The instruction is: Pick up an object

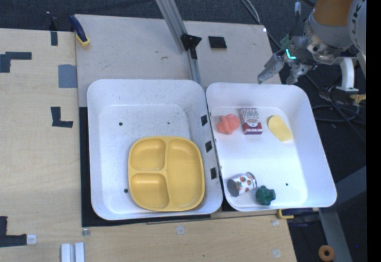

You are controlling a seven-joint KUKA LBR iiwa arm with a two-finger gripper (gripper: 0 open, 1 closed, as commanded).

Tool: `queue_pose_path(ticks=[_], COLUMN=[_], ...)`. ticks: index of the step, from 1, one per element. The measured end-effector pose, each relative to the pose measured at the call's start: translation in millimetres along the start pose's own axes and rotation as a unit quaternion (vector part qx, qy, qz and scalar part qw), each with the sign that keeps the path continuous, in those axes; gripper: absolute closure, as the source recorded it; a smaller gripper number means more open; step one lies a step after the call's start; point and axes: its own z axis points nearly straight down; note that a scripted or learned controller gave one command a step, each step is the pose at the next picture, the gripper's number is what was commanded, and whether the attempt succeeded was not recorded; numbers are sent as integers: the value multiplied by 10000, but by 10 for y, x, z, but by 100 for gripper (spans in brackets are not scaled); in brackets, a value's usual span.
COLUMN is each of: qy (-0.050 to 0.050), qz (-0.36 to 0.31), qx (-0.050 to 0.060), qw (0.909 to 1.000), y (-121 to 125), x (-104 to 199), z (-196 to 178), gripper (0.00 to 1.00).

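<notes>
Two shallow white bins sit side by side on the bench. The left bin (107, 136) holds a yellow divided plate (166, 172) with three compartments, lying toward its near right corner. The right bin (309, 153) holds the small things. At its far side is a row of three: a pinkish-orange lump (227, 124), just beside it a small red and white carton (250, 121) with a printed face, and a little apart to the right a smooth yellow oval piece (280, 128), lemon-like. At the near side lies a small can on its side (241, 184), white with red and dark print, and touching it on the right a dark green knobbly piece (265, 196). The grey arm with its orange band comes in at the upper right, and its gripper (280, 72) hangs above the bench just beyond the right bin's far rim, well apart from all five things, its two fingers spread apart with nothing between them.
</notes>
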Motion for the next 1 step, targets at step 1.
queue_pose_path(ticks=[1], qy=[-2], qz=[-1], qx=[-10], qw=[10000], y=[4], x=[0], z=[-8], gripper=[0])
